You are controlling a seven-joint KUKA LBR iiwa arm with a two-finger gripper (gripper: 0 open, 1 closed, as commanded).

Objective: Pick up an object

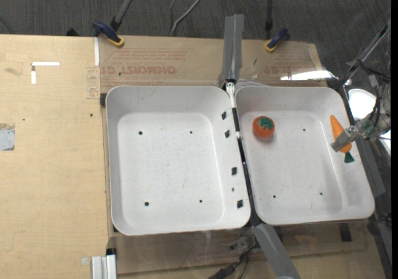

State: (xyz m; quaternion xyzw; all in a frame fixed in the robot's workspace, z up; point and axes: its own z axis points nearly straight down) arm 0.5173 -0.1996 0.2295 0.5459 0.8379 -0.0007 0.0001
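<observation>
A small round red toy tomato with a green leafy top (263, 127) sits in the right white plastic bin (292, 209), near its upper left. A long orange toy carrot with a green end (341, 135) lies at the bin's right wall, caught between the grey jaws (346, 140).

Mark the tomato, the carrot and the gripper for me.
tomato (263, 128): camera view, middle of its red body.
carrot (337, 127): camera view, orange shaft, by the right bin's right wall.
gripper (344, 143): camera view, grey tip at the carrot.

The tool (346, 142) sits low at the far right (fingers too blurred to read).
</observation>
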